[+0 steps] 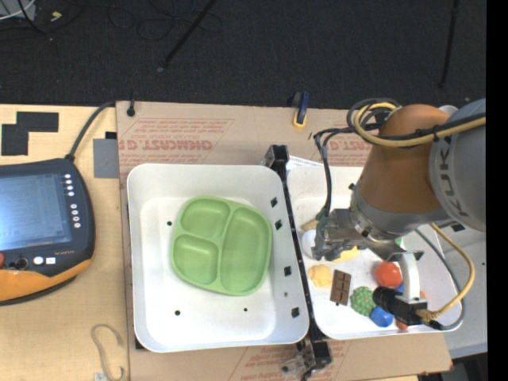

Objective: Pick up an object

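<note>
One claw (pixel 333 244) low in right bin (pixel 444 324) | grip unclear | beside small round yellow piece (pixel 320 275)

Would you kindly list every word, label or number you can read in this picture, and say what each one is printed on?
"OHMCRAFT" or similar, red, upside down, on the cardboard behind the left bin; not surely legible.
The smaller red lines beside it: too small to read.
"KU", the start of a brand, on the grey arm.
Red print on the cardboard's front edge: blurred.
Pendant screen and buttons: too small to read.

Robotics lab, teach pendant (pixel 44 225), loose cables (pixel 48 6)
</note>
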Controlling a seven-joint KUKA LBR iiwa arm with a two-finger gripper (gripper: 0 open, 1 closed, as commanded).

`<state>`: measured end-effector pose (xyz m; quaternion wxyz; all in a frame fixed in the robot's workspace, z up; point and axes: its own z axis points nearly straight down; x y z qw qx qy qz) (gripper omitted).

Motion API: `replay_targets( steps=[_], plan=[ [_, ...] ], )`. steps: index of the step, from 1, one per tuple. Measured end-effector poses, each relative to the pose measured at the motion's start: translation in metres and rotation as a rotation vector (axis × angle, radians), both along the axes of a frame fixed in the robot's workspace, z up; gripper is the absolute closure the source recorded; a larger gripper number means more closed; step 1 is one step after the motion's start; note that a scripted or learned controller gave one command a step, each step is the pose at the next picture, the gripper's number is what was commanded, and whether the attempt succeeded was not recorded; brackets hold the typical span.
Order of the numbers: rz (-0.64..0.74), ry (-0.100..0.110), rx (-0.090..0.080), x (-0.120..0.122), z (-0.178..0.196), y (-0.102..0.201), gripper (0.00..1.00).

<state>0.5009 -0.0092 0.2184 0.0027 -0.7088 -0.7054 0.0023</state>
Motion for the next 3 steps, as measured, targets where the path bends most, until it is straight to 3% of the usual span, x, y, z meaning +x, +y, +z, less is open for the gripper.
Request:
replay_targets(
  steps=[2,3],
  plan=[
    [0.002,-0.004,-0.001,0.003,0.019,0.006,1.00],
    [0.000,0.000,-0.001,0.006,-0.001,0.010,1.00]
  ],
)
